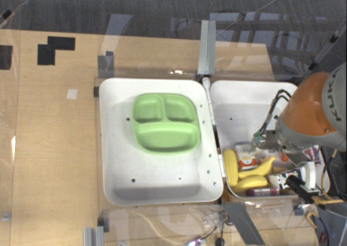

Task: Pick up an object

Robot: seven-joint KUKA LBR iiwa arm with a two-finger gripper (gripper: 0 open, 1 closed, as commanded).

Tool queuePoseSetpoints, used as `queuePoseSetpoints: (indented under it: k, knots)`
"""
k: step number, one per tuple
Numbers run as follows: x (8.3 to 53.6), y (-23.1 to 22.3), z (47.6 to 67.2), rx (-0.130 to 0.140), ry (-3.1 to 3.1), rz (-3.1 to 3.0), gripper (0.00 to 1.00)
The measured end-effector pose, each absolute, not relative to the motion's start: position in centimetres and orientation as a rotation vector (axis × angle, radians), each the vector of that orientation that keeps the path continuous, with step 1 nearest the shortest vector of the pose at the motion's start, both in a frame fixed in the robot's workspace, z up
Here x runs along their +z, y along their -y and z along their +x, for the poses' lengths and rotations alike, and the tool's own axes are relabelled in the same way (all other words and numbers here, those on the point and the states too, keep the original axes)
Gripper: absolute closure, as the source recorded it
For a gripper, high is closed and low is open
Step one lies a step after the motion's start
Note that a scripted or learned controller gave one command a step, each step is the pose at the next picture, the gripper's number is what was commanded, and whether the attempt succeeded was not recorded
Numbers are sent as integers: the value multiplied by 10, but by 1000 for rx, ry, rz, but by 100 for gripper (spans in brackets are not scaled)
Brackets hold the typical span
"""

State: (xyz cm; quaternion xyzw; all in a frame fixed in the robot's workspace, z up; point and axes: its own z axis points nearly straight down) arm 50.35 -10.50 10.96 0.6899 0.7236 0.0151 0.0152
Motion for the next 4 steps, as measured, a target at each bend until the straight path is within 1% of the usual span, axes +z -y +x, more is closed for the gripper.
queuePoseSetpoints:
  k: [1,2,3,4]
  knots:
    - [185,50,510,7,-2120,2314,100]
    - [196,49,512,11,-2127,2303,100]
    - [196,49,512,10,-2128,2303,0]
    - [117,95,487,3,-2160,2279,0]
